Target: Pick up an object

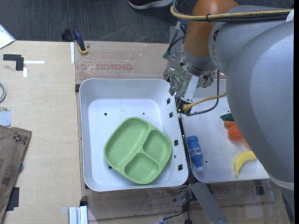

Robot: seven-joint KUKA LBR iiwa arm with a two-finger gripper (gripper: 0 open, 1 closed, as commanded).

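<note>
A green three-compartment plate (138, 150) lies in the left bin (93, 125), toward its front. In the right bin (212, 169) a blue bottle (194, 152) lies along the left wall, a yellow banana (244, 161) lies near the front, and an orange carrot-like piece (233, 130) sits partly under the arm. My gripper (180, 88) hangs over the wall between the two bins near their back corner. Nothing shows between its fingers.
The big grey arm covers most of the right bin and the view's right side. A yellow cable loops by the gripper. Cardboard (117, 62) lies behind the bins, and a blue-and-yellow tool (79, 43) rests at its left corner.
</note>
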